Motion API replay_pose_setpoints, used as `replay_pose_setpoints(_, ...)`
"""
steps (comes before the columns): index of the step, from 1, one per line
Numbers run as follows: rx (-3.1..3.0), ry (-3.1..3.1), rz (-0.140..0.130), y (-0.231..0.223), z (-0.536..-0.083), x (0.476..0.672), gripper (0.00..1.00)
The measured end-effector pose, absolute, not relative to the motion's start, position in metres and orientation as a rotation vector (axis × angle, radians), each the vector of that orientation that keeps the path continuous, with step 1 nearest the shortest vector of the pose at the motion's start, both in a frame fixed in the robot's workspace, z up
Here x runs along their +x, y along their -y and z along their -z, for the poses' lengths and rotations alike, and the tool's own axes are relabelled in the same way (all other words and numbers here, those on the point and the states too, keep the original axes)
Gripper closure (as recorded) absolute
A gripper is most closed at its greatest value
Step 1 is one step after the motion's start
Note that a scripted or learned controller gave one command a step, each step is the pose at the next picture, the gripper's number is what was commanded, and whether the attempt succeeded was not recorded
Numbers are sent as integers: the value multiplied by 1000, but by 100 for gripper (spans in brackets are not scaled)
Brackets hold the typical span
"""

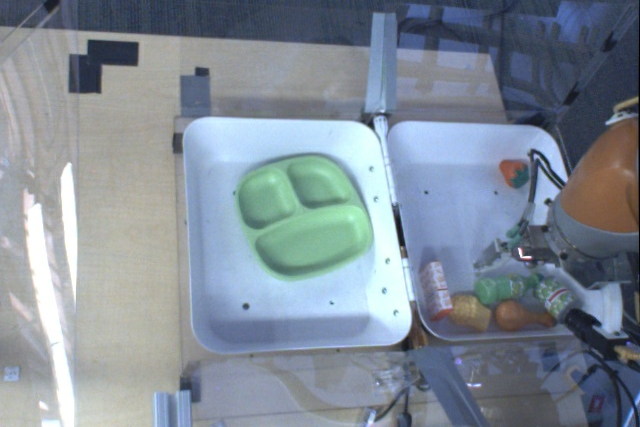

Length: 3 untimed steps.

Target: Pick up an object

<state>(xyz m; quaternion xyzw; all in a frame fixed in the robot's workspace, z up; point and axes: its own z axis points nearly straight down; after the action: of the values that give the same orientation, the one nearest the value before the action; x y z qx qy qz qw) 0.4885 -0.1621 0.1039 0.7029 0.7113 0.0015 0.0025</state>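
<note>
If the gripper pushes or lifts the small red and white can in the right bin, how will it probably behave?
The can lies on its side, so a sideways push would probably roll it. It looks stiff and smooth, so the fingers may slip on its round wall. It rests near the right bin's left wall and a yellow item, which may block its rolling.

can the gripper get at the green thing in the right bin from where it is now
Probably yes. The gripper hangs just above the green item in the right bin, with nothing lying over it, though the orange piece and yellow piece crowd it closely.
</note>
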Motion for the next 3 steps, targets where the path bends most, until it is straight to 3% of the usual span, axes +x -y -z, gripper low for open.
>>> replay_pose_setpoints(1, 2108, -2313, -11, 178, -89, 562, 0)
replay_pose_setpoints(2, 1889, -2498, -6, 205, -130, 624, 0)
replay_pose_setpoints(3, 1931, -2488, -4, 201, -90, 670, 0)
